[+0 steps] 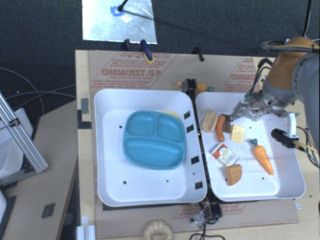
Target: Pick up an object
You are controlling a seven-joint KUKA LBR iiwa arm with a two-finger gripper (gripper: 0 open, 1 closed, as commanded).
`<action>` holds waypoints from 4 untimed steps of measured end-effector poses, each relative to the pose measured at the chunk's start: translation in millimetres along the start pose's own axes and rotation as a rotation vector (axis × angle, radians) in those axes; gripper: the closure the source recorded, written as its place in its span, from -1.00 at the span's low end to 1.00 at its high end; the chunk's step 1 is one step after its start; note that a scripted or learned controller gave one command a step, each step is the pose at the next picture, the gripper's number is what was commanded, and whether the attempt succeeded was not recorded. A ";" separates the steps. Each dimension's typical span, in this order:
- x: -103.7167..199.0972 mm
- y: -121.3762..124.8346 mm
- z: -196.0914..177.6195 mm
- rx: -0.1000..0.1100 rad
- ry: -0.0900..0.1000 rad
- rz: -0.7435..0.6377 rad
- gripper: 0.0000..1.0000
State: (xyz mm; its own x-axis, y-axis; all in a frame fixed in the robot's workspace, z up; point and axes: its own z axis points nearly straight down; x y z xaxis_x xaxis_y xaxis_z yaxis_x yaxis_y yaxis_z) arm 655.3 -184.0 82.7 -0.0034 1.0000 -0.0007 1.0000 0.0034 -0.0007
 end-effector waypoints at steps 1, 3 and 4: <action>-0.3 2.3 -14.3 -0.007 -0.001 -0.001 1.00; 7.0 0.7 -110.4 -0.008 -0.001 -0.002 1.00; 6.8 2.2 -144.9 -0.007 -0.001 -0.002 1.00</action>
State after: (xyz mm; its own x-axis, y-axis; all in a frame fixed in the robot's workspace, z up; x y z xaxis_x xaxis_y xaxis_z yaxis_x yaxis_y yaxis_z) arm 657.5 -177.0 227.6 -0.0053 1.0000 -0.0013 1.0000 0.0053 0.0062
